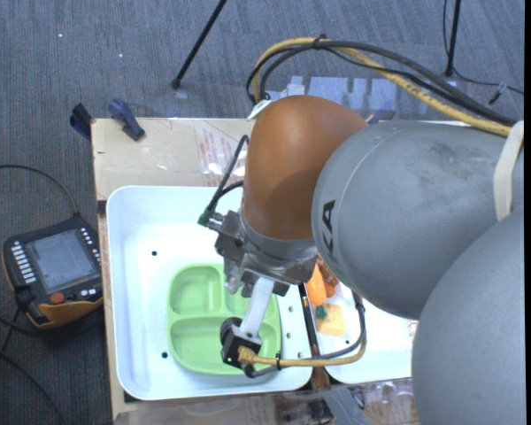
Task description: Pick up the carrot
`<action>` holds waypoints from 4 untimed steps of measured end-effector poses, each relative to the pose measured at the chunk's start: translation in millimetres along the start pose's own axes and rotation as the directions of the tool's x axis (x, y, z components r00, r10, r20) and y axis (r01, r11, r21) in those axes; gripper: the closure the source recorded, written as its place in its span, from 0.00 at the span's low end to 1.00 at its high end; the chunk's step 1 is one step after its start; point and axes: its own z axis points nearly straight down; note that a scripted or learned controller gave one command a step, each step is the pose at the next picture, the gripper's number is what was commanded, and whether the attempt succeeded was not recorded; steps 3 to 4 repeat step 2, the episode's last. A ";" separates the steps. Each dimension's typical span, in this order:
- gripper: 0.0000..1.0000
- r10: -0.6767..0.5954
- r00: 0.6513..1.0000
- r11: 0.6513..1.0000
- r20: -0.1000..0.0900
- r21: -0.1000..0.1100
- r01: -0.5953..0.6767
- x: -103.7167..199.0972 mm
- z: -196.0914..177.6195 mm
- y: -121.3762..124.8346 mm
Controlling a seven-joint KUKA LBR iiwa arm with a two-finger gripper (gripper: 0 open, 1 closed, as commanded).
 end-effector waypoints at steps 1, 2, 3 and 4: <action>1.00 -0.223 0.975 0.975 -0.003 -0.005 0.223 -24.7 -82.6 10.4; 1.00 -0.613 0.790 0.790 0.000 -0.003 0.613 -54.4 -73.9 26.0; 1.00 -0.613 0.790 0.790 0.000 -0.003 0.613 -54.4 -73.9 26.0; 1.00 -0.613 0.790 0.790 0.000 -0.003 0.613 -54.4 -73.9 26.0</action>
